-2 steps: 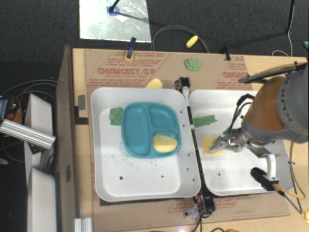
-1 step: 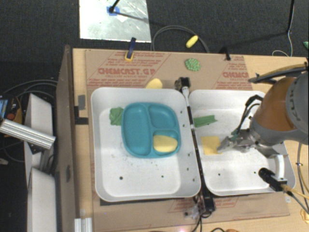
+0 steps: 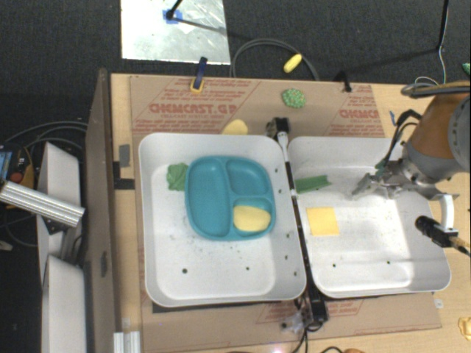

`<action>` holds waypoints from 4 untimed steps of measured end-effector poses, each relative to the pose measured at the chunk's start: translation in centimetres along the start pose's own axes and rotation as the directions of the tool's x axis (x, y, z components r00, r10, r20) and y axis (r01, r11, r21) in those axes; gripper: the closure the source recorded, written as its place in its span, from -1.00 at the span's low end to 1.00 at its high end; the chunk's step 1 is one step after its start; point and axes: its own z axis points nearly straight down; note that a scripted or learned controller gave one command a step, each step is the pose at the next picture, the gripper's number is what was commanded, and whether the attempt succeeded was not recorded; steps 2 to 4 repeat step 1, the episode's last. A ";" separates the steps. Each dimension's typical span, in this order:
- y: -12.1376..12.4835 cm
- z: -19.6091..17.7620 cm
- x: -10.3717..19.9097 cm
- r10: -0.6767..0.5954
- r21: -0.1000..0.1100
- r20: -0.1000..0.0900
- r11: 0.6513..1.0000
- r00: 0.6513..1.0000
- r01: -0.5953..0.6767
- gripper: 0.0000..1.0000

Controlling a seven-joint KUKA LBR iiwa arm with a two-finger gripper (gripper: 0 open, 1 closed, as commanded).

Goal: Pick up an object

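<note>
My gripper (image 3: 370,185) hovers low over the back of the right bin (image 3: 383,271), under the grey arm (image 3: 441,142) that reaches in from the right. A flat yellow square (image 3: 322,221) lies in the right bin, left of and nearer than the gripper. A green strip (image 3: 311,184) lies by that bin's left wall, a short way left of the gripper. Nothing shows held in the gripper. In the left bin (image 3: 213,271) rests a blue divided plate (image 3: 227,195) with a yellow lump (image 3: 252,218) in its near right compartment. A green leafy piece (image 3: 176,176) lies at the plate's left edge.
Behind the bins, on the cardboard, sit a yellow piece (image 3: 235,128), a green round object (image 3: 294,98) and a small yellow item (image 3: 293,63) by a cable. A black fitting (image 3: 280,129) stands where the two bins meet. A black part (image 3: 436,230) juts over the right bin's right side.
</note>
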 end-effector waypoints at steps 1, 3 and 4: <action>-3.2 -12.7 3.5 -0.003 -0.003 -0.004 1.000 1.000 0.003 -1.00; -3.2 -12.7 3.5 -0.003 -0.003 -0.004 1.000 1.000 0.003 -1.00; -3.2 -12.7 3.5 -0.003 -0.003 -0.004 1.000 1.000 0.003 -1.00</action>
